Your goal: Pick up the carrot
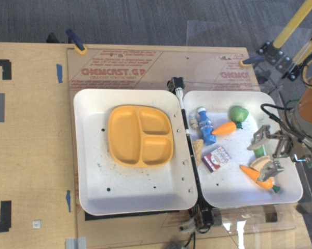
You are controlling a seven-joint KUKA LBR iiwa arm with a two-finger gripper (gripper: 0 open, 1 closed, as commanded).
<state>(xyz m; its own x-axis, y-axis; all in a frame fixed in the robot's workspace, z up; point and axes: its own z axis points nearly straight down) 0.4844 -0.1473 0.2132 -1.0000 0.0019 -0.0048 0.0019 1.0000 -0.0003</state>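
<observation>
Two toy carrots lie in the right bin [296,193]. One carrot [225,129] rests near the middle, pointing left, just below a green round toy [239,113]. The other carrot [255,173] lies at the lower right, with its green end toward the bin's corner. My gripper [267,152] hangs over the right side of this bin, open, its metal fingers [260,136] spread apart. The lower finger sits right above the second carrot's thick end. A small green piece and a beige piece [259,163] lie under the gap between the fingers. Nothing is held.
A blue bottle [204,124] and a dark red packet [216,158] lie in the right bin's left half. The left bin [88,154] holds a yellow divided plate [140,136]. Cables and yellow bars stand at the far right.
</observation>
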